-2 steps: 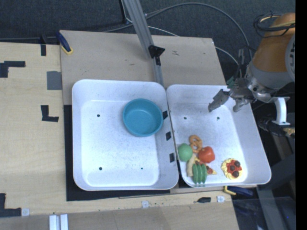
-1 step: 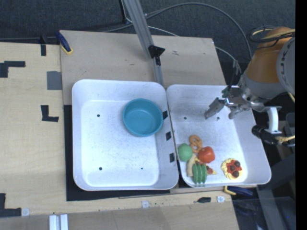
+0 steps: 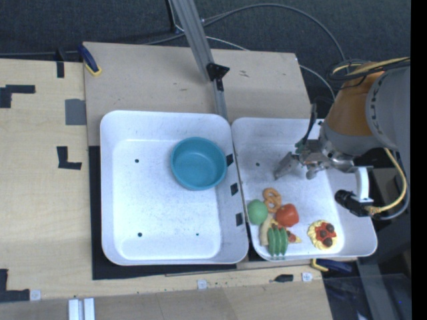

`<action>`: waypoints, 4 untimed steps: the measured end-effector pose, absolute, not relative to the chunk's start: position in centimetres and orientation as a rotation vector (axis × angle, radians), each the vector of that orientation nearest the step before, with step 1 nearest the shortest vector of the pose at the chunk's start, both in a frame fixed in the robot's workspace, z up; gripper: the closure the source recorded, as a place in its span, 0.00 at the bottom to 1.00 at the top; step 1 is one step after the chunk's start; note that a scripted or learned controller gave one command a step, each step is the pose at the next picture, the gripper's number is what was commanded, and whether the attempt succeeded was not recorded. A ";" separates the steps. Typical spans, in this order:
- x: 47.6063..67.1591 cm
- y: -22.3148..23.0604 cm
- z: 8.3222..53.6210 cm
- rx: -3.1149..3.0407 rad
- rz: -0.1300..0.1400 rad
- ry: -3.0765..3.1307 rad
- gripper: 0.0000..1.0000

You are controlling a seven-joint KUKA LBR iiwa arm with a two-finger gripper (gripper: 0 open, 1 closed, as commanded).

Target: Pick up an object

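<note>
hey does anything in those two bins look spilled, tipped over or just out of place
Nothing stands out. The blue bowl sits upright in the left bin. The toy foods lie bunched at the right bin's near edge, none outside it. The gripper is above bare floor there.

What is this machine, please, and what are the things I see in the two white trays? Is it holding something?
It is a robot arm, grey with an orange band, reaching in from the right. One camera above the bench looks down at a slant. Its gripper hangs over the right bin, above bare floor; I see nothing between its fingers. Near that bin's front lie small toy foods: a pretzel, a green ball, a red piece, a green vegetable and a yellow piece. The left bin holds a blue bowl.
</note>
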State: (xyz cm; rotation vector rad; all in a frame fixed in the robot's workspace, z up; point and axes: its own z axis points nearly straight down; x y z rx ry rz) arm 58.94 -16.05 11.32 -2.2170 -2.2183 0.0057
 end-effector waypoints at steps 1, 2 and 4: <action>59.1 -16.1 12.6 -2.220 0.001 -2.223 1.00; 60.0 -15.9 17.3 -2.222 -0.003 -2.224 1.00; 59.7 -15.5 25.6 -2.223 -0.003 -2.224 1.00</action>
